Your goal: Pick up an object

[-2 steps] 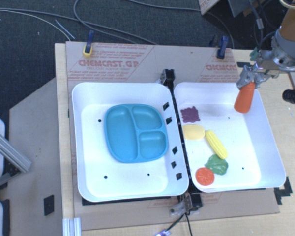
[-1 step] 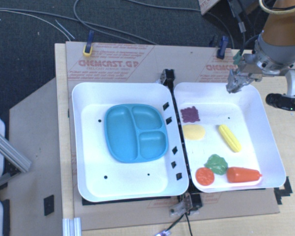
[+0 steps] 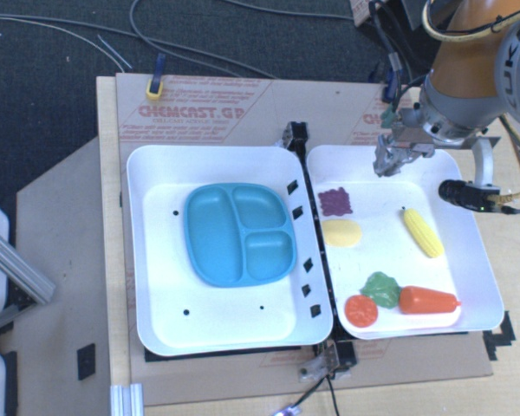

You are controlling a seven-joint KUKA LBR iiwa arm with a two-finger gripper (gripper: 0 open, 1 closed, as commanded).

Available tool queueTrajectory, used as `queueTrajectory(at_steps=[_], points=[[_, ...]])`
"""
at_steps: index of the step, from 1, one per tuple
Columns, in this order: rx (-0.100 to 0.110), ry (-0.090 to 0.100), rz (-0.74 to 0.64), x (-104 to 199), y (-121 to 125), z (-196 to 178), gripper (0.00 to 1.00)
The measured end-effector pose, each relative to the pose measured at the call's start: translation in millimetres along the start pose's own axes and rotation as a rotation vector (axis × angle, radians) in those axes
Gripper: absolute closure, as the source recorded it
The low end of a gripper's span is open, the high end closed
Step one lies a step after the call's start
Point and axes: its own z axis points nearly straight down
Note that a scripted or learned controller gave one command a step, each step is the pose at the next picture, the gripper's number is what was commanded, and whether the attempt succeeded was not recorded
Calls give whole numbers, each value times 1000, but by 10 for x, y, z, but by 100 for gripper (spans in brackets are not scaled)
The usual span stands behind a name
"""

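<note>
I see the gripper (image 3: 390, 165) hanging over the back edge of the right bin (image 3: 477, 258) — I can't tell how the tool is set. Below it lie a purple grape bunch (image 3: 335, 202), a yellow lemon (image 3: 341, 233), corn (image 3: 423, 232), a carrot (image 3: 429, 301), broccoli (image 3: 382, 288) and a tomato (image 3: 361, 311). A blue divided plate (image 3: 239, 233) sits in the left bin (image 3: 147, 258).

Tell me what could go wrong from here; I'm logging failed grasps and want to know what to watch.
1. The tomato, green vegetable and carrot lie packed together, so a grasp there may nudge or catch a neighbour.
2. The gripper hangs at the right bin's far rim; a straight descent could strike the wall.
3. The corn is rounded and slanted, and may roll out.
</note>
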Motion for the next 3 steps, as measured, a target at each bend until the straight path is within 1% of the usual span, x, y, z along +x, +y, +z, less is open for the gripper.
queueTrajectory(at_steps=[1, 2, 3], points=[[0, 1, -1, 498, -150, 108, 100], [-2, 0, -2, 1107, -230, 36, 100], [-4, 0, -2, 1601, -334, -53, 100]])
